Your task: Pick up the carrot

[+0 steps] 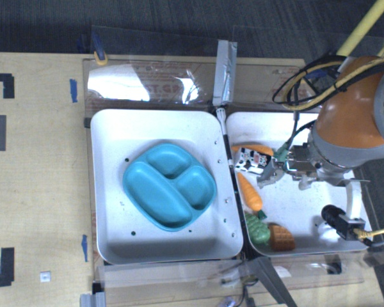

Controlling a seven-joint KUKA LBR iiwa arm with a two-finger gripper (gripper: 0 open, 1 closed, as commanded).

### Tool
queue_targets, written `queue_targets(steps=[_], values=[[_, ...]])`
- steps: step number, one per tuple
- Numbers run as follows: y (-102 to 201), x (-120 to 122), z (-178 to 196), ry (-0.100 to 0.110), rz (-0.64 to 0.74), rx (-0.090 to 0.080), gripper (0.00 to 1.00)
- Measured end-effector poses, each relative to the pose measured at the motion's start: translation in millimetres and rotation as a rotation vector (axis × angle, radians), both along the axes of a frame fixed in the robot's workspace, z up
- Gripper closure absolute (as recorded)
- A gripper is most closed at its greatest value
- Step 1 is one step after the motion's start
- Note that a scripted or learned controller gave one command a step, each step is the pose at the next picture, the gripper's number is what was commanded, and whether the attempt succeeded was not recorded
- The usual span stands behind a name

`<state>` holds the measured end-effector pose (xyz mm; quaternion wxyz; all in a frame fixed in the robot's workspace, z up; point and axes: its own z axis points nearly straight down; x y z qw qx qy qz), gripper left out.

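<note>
Orange carrot point(250, 194) lies at nine o'clock in the right bin point(307, 235), against its wall; we see the hand point(283, 173) just beside it at two o'clock, grip state unclear.

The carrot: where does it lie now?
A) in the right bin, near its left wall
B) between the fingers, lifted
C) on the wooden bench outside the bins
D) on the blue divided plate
A: the carrot lies on the right bin floor beside its left wall.
</note>
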<state>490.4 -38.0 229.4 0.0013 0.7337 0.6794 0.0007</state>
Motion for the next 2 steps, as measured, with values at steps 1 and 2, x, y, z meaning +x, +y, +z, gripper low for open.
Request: queue_targets(steps=[1, 2], values=[[2.9, -8.0, -46.3, 0.007, -0.072, 0.002, 0.00], [-2.4, -10.8, -45.2, 0.005, 0.086, 0.002, 0.00]])
